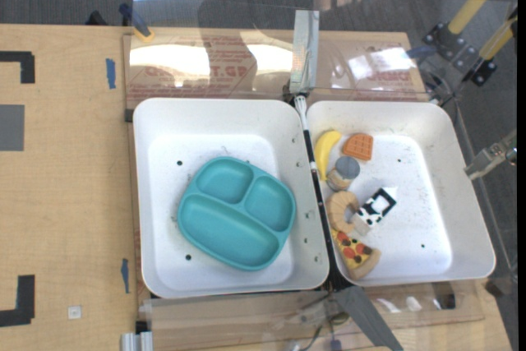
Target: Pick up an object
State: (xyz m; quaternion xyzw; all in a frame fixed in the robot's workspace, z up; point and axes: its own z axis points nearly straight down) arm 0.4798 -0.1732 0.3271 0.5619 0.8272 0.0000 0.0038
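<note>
Toy foods (352, 201) crowded together in right bin (427, 201) (outlines partly overlapping).

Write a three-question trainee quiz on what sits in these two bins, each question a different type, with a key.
1. True or false: the teal divided plate lies in the right bin.
2. Multiple choice: which item lies closest to the divider between the bins? A. waffle B. banana C. black-and-white toy
3. Fill in: the pizza slice lies at the ____ end of the row of toy foods, nearest the camera.

Key:
1. False; it lies in the left bin.
2. B.
3. Near (bottom).
</note>
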